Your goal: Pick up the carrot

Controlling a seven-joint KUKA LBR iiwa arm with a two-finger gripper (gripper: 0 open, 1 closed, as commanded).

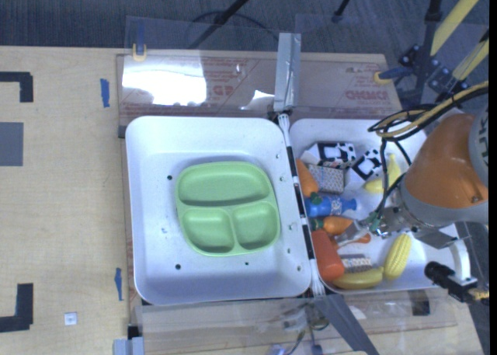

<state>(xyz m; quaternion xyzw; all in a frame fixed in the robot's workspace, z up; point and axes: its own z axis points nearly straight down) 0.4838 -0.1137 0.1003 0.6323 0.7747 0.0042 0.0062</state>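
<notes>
Since the end effector (371,225), finger state indeterminable, hangs just right of the carrot (337,224) in the crowded right bin (454,256), descent should center squarely over the carrot, avoiding the neighbouring corn cob (398,255).

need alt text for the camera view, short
A grey arm with an orange band reaches from the right over the right bin, which is crowded with toy food, including a carrot and corn. The left bin holds a green divided plate.

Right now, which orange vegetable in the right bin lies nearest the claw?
The small carrot just below the blue toy, beside the claw; the others lie against the bin's left wall.
</notes>
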